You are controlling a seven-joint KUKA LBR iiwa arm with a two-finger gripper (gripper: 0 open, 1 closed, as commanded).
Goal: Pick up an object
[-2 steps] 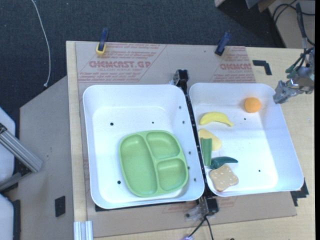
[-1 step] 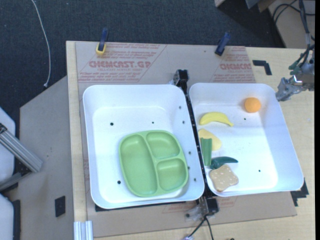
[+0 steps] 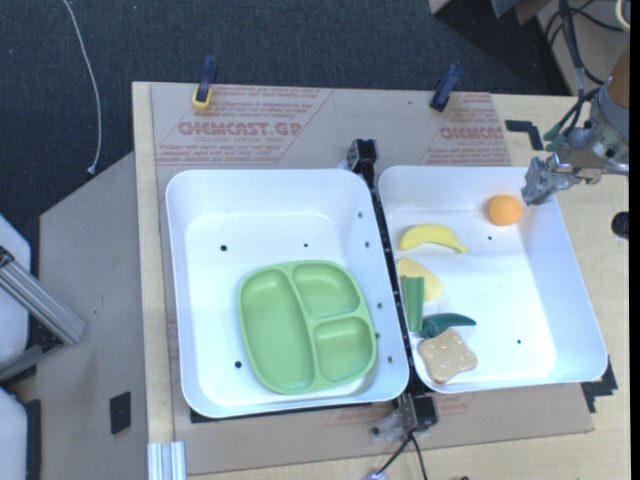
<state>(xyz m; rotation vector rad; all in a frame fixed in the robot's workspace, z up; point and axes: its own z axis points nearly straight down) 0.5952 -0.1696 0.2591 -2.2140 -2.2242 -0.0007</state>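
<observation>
Orange ball (image 3: 505,210) sits near the right bin's (image 3: 560,368) far right corner, just beside the gripper (image 3: 541,182), whose opening I cannot tell and which carries nothing visible. A good grasp probably means centring over the ball, descending straight, clear of the wall.

End effector (image 3: 543,180) hovered over right bin's (image 3: 570,268) far rim near orange ball (image 3: 505,210); green tray (image 3: 305,324) sat in left bin (image 3: 190,268).
</observation>
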